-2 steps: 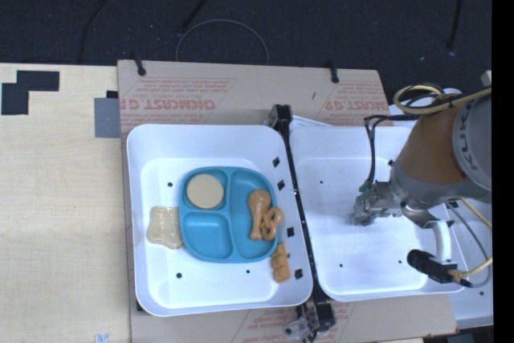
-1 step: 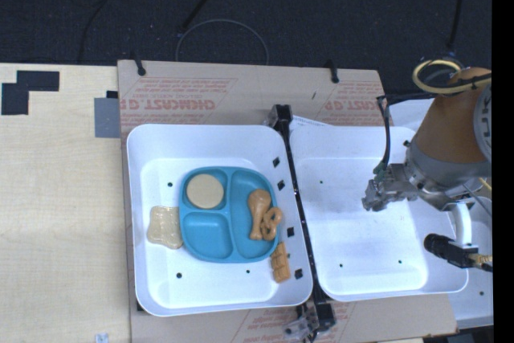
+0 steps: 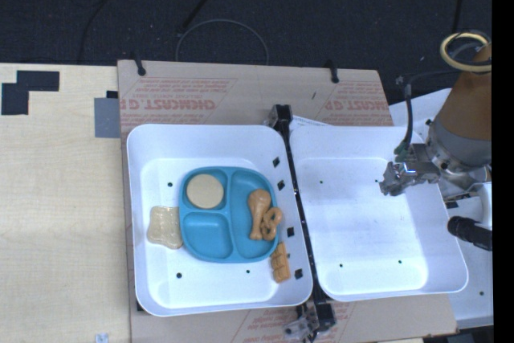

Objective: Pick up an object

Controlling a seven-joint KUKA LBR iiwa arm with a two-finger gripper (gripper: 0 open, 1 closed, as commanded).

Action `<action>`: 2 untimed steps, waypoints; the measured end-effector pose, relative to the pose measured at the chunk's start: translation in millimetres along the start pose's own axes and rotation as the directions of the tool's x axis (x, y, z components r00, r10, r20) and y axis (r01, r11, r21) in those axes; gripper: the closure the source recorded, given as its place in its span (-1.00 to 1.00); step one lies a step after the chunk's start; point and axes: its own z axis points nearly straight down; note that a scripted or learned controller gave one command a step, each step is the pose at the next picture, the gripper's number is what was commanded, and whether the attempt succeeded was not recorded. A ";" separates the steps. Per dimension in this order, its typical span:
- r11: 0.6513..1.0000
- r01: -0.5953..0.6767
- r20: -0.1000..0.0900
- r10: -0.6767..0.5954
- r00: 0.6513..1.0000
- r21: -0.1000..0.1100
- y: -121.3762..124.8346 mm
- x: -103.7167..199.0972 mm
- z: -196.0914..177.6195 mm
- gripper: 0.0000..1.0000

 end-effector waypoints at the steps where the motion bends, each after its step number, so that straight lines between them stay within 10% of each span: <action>1: 1.000 0.001 0.000 -0.001 1.000 0.000 1.1 -1.1 -53.0 1.00; 2: 1.000 0.003 -0.003 -0.003 1.000 0.008 18.1 53.1 -37.7 1.00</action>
